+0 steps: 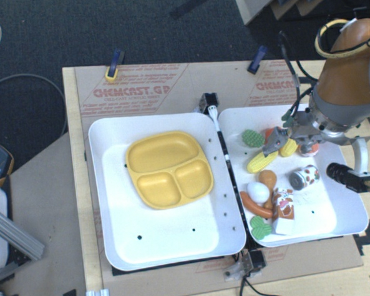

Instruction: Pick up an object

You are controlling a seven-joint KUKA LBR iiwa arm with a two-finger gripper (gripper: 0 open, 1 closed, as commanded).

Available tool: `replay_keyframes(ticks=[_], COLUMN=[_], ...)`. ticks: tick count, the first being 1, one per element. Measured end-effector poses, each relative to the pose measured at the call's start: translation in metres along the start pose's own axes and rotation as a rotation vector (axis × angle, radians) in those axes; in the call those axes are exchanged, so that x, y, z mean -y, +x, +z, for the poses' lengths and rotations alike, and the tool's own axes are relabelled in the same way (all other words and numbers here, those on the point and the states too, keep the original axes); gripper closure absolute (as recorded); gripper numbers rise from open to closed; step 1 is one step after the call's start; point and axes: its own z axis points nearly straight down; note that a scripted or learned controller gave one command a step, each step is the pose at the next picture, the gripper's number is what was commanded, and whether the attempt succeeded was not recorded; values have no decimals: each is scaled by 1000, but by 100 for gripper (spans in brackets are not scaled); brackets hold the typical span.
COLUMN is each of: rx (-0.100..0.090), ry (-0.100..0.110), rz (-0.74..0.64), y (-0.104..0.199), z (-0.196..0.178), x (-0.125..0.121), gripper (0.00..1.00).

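In the right bin, the gripper hangs just above the yellow corn; whether its fingers are wide or narrow I cannot tell. A good grasp would straddle the corn across its narrow width, clear of the green toy.

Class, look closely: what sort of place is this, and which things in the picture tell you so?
Probably a robotics lab bench: a robot arm reaches over two white bins clamped to a board, one holding a yellow divided tray, the other toy food such as a corn cob.
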Motion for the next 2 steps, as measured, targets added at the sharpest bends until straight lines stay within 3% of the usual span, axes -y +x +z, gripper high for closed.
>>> replay_keyframes(ticks=[1, 2], rx=[-6, -1], ry=[7, 0], rz=[-10, 1], y=[106, 98], z=[31, 19], x=[-1, -2], gripper=[0, 100])
